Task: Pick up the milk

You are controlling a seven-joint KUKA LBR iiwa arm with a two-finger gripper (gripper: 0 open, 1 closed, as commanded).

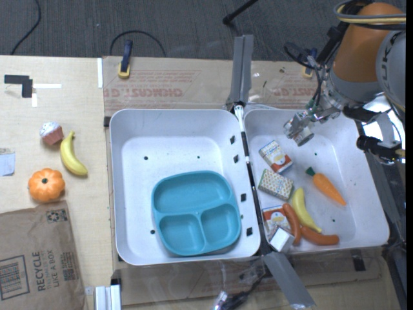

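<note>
The milk (273, 156), taken here to be the small carton with the red base, is seen lying in the upper middle of the right bin (368, 234), near the divider between the two bins and tilted slightly. Just below it a patterned box (276, 185) is found, and further down a yellow banana (302, 210), a red sausage (310, 234) and another small carton (277, 223) are crowded together, several of them touching; a carrot (327, 187) is set apart toward the right. Because the milk stands a little clear of this cluster, a descent from above is judged possible without its neighbours being disturbed, though the patterned box is close. The end effector (300, 129) is held above and to the right of the milk, near the bin's upper wall, apart from the carton; nothing is seen between its parts, and whether it is open or closed cannot be told at this size. The pick is therefore judged not yet made. In the left bin (129, 173) a blue divided plate (193, 212) is laid. On the table (26, 134) at the left of the frame a second banana (72, 155), a small pumpkin (46, 185) and a cupcake (51, 133) are left outside the bins.
</note>
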